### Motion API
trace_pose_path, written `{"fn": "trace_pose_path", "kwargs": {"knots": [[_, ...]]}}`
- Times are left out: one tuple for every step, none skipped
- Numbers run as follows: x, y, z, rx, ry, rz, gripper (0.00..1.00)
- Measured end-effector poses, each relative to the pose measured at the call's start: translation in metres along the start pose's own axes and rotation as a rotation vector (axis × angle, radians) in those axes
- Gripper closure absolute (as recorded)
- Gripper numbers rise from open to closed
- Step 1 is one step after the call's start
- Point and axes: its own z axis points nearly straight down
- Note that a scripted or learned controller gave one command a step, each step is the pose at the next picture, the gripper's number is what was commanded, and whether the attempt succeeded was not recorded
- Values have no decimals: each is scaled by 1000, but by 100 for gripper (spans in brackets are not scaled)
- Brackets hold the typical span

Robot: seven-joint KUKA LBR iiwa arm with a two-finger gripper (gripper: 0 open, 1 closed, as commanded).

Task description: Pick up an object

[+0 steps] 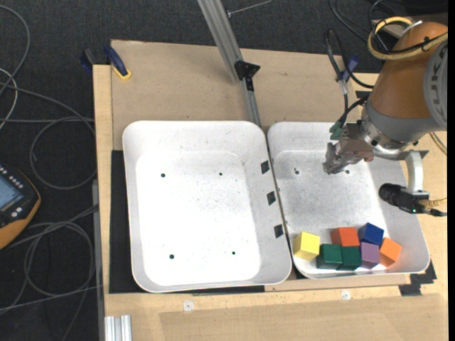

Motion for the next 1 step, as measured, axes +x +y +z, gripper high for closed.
{"fn": "trace_pose_path", "kwargs": {"knots": [[-1,7,-64,-2,-1,1,100]]}}
